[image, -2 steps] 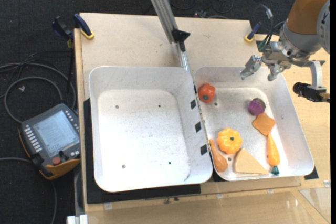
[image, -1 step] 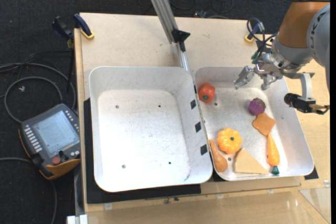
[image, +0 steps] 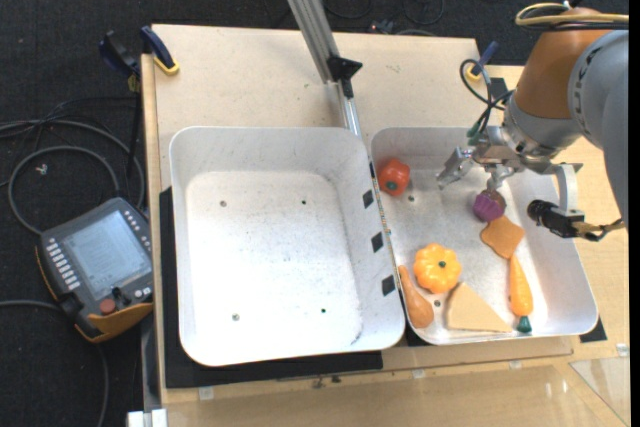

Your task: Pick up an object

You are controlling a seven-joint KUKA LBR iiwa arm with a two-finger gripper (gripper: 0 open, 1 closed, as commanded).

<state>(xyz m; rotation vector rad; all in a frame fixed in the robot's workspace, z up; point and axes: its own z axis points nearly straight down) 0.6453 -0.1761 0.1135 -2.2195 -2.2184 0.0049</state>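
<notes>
The right bin [image: 436, 216] holds several toy foods: a red tomato [image: 393, 176], a purple piece [image: 489, 206], a brown bread-like piece [image: 502, 236], a carrot [image: 519, 290], a yellow pumpkin [image: 438, 267], a tan wedge [image: 473, 311] and an orange-brown root [image: 416, 299]. My gripper [image: 472, 173] hangs over the back of this bin, between the tomato and the purple piece. Its fingers are spread open and nothing sits between them. The purple piece lies just below and to the right of the right finger.
The left bin [image: 265, 245] sits beside the right one, sharing a middle wall with black clips. A slanted metal pole [image: 305, 0] rises from the back of the bench. A teach pendant [image: 98, 260] lies on the floor at left.
</notes>
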